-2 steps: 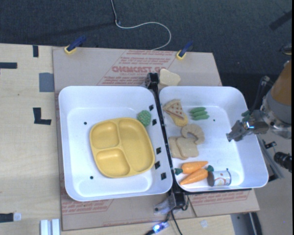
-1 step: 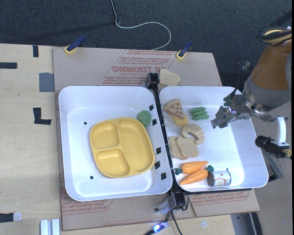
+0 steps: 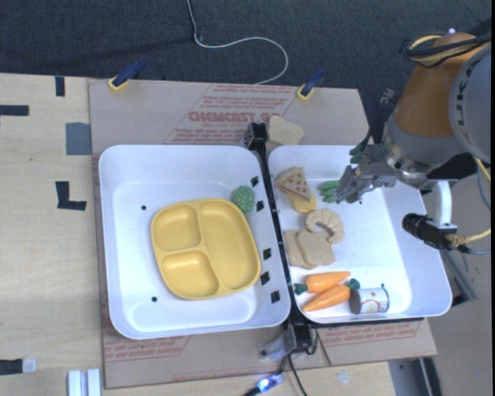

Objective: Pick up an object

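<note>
Two shallow white plastic bins sit side by side on the table; we see the right bin [image 3: 396,246] holding the pickable clutter. From the tool [image 3: 352,185], a small dark-green leafy toy [image 3: 328,190] lies at nine o'clock, just beside it, with a tan wedge of toy cheese [image 3: 296,187] further that way. Whether the tool grips anything we cannot tell. Orange toy carrots [image 3: 325,289] lie at six o'clock. We judge the arm hangs low there to reach the green piece. The left bin [image 3: 124,221] carries a yellow divided plate [image 3: 204,247].
</note>
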You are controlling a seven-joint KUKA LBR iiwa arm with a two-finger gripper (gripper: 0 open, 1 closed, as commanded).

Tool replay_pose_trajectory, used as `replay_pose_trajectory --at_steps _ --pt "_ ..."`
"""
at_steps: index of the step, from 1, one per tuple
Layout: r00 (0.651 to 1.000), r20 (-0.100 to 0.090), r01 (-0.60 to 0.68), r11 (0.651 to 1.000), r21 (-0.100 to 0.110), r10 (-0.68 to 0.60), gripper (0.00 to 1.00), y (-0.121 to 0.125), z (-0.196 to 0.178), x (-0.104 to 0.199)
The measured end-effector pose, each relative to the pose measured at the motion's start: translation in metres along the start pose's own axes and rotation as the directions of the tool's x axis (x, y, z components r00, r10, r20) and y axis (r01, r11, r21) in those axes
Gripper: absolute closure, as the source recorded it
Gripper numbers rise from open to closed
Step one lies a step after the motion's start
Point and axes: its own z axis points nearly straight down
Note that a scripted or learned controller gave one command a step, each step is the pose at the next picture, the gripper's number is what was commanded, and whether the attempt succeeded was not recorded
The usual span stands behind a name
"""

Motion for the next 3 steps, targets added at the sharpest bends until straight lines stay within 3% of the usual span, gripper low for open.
replay_pose_trajectory --at_steps 1,3 --pt "1.0 0.0 0.0 1.0 0.001 0.0 1.0 0.021 0.002 0.043" --pt "1.0 0.001 -0.005 1.0 0.0 0.005 1.0 0.018 -0.014 0.036"
